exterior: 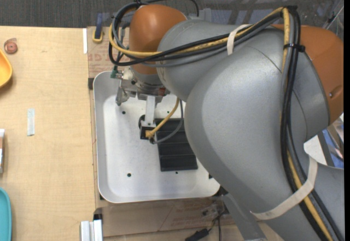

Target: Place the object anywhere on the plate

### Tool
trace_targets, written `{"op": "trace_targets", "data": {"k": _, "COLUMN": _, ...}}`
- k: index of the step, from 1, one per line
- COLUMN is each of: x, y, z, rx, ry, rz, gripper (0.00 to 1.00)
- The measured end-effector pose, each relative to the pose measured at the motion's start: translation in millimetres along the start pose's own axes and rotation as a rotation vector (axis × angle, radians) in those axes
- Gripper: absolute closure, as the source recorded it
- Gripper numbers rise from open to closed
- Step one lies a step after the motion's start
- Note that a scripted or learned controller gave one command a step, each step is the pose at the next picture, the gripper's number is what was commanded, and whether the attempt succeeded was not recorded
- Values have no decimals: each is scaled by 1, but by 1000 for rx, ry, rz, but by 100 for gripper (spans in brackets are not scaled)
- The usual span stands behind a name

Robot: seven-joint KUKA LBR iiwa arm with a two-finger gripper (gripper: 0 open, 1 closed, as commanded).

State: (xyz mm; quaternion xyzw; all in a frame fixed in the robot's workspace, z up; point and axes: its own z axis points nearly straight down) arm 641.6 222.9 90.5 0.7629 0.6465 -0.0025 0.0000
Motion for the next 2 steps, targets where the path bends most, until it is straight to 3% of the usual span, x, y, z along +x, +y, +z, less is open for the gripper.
{"op": "trace_targets", "data": {"k": 1, "x": 7, "y": 16, "z": -1, "rx": -4, "ry": 1, "rz": -329, "gripper": 0}}
{"op": "trace_targets", "data": {"k": 2, "x": 6, "y": 16, "z": -10, "rx": -3, "ry": -2, "rz": -329, "gripper": 100}}
